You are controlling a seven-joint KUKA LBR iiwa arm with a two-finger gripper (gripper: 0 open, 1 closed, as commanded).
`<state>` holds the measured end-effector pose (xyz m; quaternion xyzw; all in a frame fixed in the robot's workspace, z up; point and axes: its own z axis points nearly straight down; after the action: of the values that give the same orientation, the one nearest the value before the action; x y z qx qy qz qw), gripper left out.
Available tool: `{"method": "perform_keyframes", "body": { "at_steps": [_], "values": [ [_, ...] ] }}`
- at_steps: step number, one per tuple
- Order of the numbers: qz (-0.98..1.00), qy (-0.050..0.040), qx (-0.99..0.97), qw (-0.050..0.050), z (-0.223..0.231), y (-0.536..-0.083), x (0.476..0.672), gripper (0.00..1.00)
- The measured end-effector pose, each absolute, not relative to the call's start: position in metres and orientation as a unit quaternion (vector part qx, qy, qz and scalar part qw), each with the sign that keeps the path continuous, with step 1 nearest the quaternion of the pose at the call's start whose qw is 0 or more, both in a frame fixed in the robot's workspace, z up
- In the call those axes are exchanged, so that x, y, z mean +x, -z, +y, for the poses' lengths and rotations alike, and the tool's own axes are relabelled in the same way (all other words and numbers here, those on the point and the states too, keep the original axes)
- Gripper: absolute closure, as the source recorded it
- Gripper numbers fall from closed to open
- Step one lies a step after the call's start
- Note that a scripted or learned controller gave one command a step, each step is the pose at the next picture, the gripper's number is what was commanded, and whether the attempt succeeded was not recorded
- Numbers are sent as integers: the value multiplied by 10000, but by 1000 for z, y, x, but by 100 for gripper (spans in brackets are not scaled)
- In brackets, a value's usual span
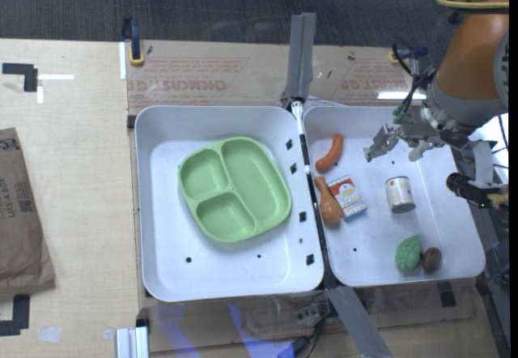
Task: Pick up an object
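My gripper [396, 147] hovers over the back of the right bin [453, 267], open, with nothing between its two spread fingers. Just in front of it a small silver can [399, 193] lies on the bin floor. To its left lies an orange-red sausage [329, 152]. Closer to the front along the left wall are an orange pear-shaped toy [328, 201] and a small white and orange carton [350, 196], touching each other. At the front right a green bumpy lump [409, 253] sits against a small brown ball [431, 258].
The left bin [162, 267] holds a green three-compartment plate [235, 188]. A grey divider bar [301, 57] runs between the bins at the back. A brown paper bag [20, 210] lies at the bench's left edge.
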<state>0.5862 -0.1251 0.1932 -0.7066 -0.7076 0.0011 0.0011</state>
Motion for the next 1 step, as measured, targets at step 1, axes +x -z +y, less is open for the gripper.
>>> {"method": "perform_keyframes", "body": {
  "at_steps": [1],
  "values": [
    [-7049, -5, -7093, 4, -180, -94, 542, 0]
  ]
}}
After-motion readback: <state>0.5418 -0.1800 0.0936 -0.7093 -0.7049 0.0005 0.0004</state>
